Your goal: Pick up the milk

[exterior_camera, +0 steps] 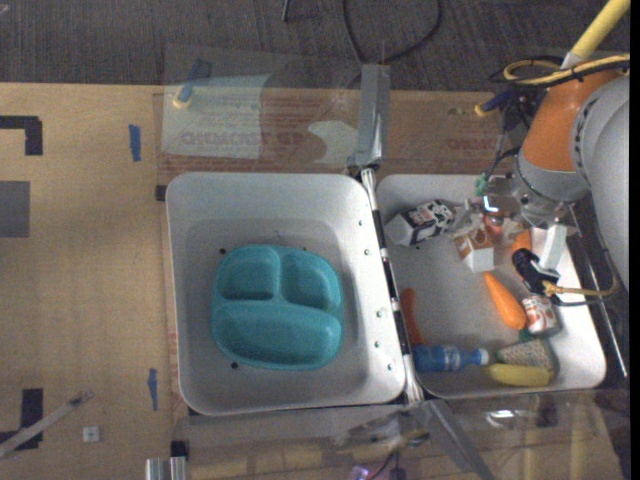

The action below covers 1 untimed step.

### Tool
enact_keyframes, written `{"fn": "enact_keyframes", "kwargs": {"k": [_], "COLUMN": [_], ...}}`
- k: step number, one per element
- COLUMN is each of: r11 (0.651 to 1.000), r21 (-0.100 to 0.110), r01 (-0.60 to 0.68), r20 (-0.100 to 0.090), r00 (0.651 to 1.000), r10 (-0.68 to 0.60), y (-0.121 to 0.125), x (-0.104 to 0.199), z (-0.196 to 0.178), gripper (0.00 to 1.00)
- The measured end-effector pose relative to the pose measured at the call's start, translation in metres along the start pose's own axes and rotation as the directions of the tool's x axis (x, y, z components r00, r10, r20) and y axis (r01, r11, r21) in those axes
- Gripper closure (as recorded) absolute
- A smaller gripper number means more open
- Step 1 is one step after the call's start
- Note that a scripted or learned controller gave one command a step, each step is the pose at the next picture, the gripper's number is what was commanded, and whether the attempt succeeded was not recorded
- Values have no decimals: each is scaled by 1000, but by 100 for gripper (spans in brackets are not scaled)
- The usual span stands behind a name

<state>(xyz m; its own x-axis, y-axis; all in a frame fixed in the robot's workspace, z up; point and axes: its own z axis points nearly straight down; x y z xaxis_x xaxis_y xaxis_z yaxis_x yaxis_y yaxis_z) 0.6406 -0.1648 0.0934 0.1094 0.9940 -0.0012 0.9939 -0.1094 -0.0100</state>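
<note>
The milk [421, 221] is a small white carton with black patches. It lies on its side in the right bin [590, 368], in the far left part of that bin, close to the wall shared with the left bin [180, 298]. Nothing rests on the carton.

The gripper [488, 220] is positioned just to the right of the milk, over the far part of the right bin. Whether it is wide or narrow cannot be determined from this view, and the milk is not seen within it. The grey arm with its orange band [560, 138] enters from the right.

A small brown and white box [478, 251] lies just below the gripper. An orange carrot [505, 301] lies nearer the middle of the bin, with a red and white can [541, 315] beside it. A blue bottle [448, 358] and a yellow banana [520, 375] lie along the near wall. A red-orange item [408, 314] lies against the left wall.

The left bin contains a teal divided plate [277, 308].
</note>
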Motion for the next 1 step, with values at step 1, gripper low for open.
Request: {"fn": "enact_keyframes", "kwargs": {"k": [1], "r11": [979], "r21": [7], "r01": [-204], "r20": [-35], "r00": [978], "r10": [204], "y": [10], "x": [-12], "z": [-4], "gripper": [0]}}
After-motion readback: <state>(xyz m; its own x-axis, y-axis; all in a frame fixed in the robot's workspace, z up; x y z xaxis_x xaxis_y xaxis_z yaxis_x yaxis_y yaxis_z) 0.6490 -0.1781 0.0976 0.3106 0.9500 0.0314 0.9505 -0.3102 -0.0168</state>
